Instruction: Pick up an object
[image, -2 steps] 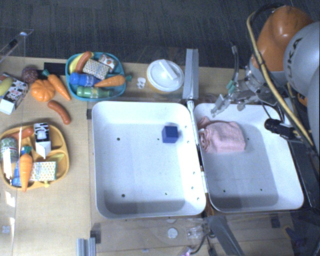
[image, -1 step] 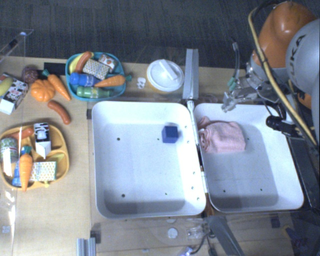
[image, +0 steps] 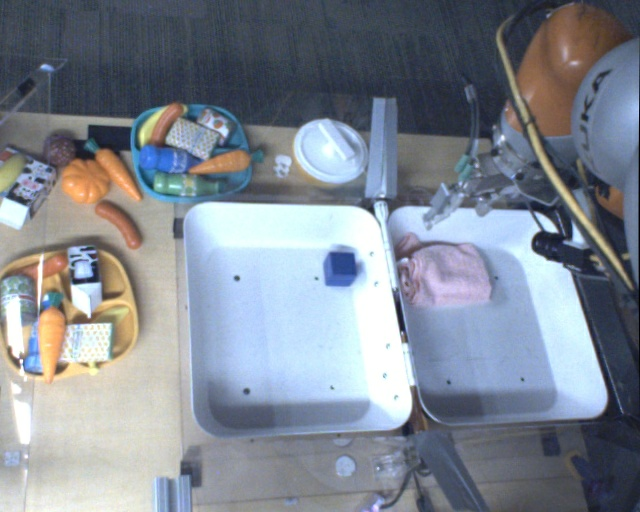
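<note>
Pink and crumpled, a cloth lies in the right bin, bunched against that bin's left wall near its far end. It is one candidate for the pick. The other is a small blue cube, which sits alone in the left bin, toward the far right part of its floor and just across the divide from the cloth. Both rest flat on the white floors, and nothing touches either.

The gripper hangs over the far left corner of the right bin, near the cloth's far edge but apart from it. Its two thin fingers look spread and nothing sits between them, so it is released and carrying nothing. The grey arm with its orange band comes in from the right.

Judging by this, the task is in its approach step: no object has been gripped or lifted. The cloth looks the nearer target. The next move would call for bringing the fingers over the thick middle of the cloth, lowering until they straddle a fold, then closing. Soft fabric may slip or be only partly caught, so a deep bite matters.

Outside the bins, toy vegetables fill a blue bowl and a yellow tray, and a white lid stands beyond the left bin.
</note>
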